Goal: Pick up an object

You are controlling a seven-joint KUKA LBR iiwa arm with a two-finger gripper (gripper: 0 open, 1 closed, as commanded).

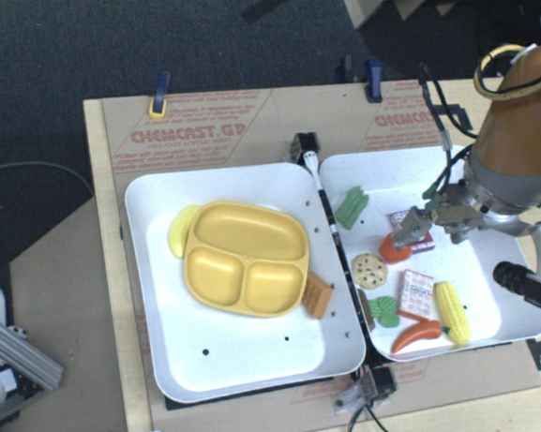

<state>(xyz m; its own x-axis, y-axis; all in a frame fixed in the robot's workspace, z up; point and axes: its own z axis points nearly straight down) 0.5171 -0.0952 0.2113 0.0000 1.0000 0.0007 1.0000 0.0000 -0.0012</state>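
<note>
Honestly can't tell how the jaws are sitting; the gripper (411, 234) is hovering right over a small red toy (393, 248) in the right bin (506, 326), beside the cookie (368, 269). It's looking like light, hard, slick plastic, so I'm guessing pinching across its middle works best.

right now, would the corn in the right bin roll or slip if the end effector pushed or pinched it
Probably. The corn looks like a rounded, glossy plastic cob, so it may roll sideways when pushed. Its tapered shape could slip from a pinch. It leans on the red pepper, which might shift too.
</note>
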